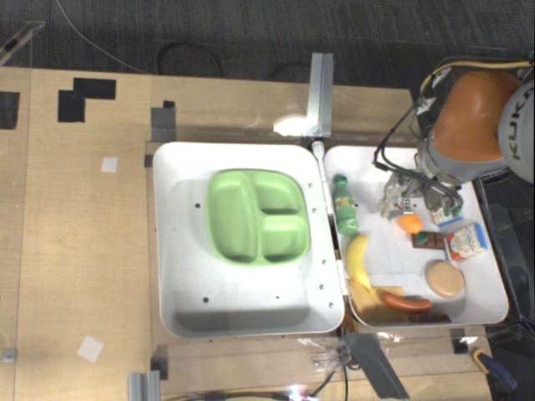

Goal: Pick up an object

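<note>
My gripper [411,203] hangs over the back of the right bin [493,299], and its fingers stand apart, open. A small orange object [410,221] lies just below the fingertips, apart from them; nothing sits between the fingers. In the same bin are a green bottle [343,205] along the left wall, a yellow banana [358,263], a red sausage [407,302] at the front, a round tan bun [445,279], a small brown piece [426,241] and a small carton [465,241].
The left bin [171,224] holds a green divided tray [255,215]. A metal post [321,94] stands behind the wall between the bins. The arm's orange band [472,128] and cables rise at the back right.
</note>
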Robot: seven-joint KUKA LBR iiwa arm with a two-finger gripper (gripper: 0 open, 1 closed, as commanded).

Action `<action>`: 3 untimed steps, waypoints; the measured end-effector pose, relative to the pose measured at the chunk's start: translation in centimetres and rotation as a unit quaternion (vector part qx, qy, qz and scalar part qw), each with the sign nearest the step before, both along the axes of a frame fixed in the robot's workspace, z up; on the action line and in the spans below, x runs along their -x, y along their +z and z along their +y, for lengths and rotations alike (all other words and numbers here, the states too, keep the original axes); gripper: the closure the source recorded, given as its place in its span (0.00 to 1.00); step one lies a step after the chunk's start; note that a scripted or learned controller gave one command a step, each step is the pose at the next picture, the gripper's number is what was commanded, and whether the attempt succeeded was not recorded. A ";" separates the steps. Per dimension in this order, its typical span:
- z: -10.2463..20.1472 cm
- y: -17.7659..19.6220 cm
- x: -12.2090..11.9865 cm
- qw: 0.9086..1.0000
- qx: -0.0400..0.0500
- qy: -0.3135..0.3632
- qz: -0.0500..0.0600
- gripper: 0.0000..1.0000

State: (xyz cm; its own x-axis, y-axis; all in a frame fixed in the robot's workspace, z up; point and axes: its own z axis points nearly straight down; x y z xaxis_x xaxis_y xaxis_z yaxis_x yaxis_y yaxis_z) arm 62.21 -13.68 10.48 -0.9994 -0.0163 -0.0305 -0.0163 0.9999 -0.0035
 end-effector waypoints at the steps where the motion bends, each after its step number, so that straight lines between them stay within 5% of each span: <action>1: 2.7 13.1 -2.8 1.000 -0.001 -0.031 0.003 1.00; 2: 2.6 12.5 -2.6 0.999 -0.002 -0.032 0.009 0.00; 3: -2.9 -1.1 0.9 1.000 -0.001 -0.002 0.009 0.00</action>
